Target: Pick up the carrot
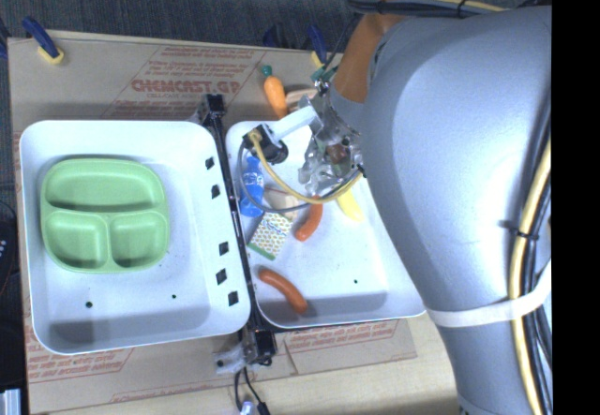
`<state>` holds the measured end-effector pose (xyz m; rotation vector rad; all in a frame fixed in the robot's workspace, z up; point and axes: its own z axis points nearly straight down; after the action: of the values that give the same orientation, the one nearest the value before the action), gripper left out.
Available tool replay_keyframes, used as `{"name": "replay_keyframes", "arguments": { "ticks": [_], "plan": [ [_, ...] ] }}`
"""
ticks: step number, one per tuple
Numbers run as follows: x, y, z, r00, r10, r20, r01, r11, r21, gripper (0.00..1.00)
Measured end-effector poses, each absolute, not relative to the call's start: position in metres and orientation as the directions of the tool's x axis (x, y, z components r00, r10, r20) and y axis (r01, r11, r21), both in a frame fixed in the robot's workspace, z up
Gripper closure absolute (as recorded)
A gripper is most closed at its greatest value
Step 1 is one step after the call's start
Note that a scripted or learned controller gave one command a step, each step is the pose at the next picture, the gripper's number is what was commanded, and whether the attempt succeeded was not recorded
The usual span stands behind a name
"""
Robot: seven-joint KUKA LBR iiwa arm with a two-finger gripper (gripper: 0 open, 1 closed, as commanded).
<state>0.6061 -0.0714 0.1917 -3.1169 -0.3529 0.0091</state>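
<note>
Camera view shows, nearest, a hot dog (282, 289) lying low in the right bin (370, 296), loose like a dropped toy. Next up are a patterned pack (271, 233), an orange sausage (308, 222) and a yellow piece (349, 207). The left bin (56, 319) holds a green tray (103, 213). The gripper (323, 160) hangs over the right bin, the big grey arm bent down from the right; whether the jaws are apart or closed cannot be told. Farthest, the carrot (273, 94) rests on the desk (169, 76), outside the bins, beyond the rim.
</note>
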Motion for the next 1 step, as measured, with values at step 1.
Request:
{"name": "replay_keyframes", "arguments": {
  "ticks": [1],
  "plan": [
    [0.5551,-0.0615,0.2260,0.977,0.211,-0.005,0.211,-0.977,-0.005,1.00]
  ]
}}
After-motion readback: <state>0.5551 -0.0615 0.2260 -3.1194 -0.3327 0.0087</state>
